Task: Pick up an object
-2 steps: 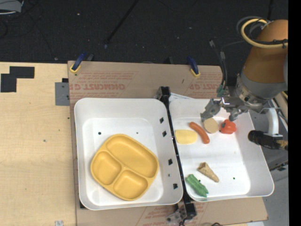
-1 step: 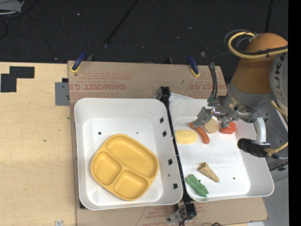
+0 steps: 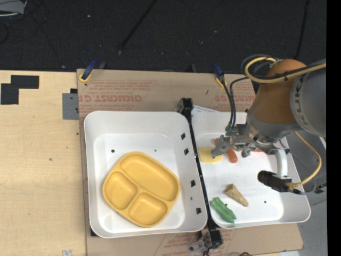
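Green toy (image 3: 223, 210) and tan cone (image 3: 236, 194) lie at the right bin's (image 3: 298, 213) front edge; farther back, the gripper (image 3: 225, 149), fingers spread, straddles an orange piece (image 3: 232, 156) beside a pale yellow disc (image 3: 208, 156).

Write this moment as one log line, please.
gripper: low in right bin, over yellow piece and orange piece | lifted: nothing | tray: left bin

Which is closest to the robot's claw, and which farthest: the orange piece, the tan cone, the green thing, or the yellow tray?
From the gripper:
1. Orange piece, just beneath it.
2. Tan cone, lower in the right bin.
3. Green thing, right bin's bottom edge.
4. Yellow tray, left bin.
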{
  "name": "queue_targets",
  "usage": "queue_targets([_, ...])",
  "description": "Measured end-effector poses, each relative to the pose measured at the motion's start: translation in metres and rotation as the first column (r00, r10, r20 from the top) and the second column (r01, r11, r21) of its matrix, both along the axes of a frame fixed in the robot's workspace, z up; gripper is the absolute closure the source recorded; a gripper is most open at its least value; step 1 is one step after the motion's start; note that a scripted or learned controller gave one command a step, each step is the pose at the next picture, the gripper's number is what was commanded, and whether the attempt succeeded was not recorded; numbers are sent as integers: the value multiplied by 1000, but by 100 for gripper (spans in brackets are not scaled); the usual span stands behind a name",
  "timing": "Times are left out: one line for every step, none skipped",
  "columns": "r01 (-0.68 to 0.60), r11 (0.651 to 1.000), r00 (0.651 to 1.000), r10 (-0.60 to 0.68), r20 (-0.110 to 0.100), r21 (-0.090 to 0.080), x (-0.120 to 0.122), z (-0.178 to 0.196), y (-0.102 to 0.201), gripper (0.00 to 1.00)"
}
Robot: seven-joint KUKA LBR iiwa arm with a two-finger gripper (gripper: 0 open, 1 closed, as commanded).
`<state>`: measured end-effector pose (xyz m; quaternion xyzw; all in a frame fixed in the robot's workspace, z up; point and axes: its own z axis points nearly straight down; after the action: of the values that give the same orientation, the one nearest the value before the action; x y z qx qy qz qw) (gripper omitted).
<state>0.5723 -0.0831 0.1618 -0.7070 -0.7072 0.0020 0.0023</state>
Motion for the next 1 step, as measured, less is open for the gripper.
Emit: queue_targets([0,1000,1000,0,2,0,-5,-43,0,0])
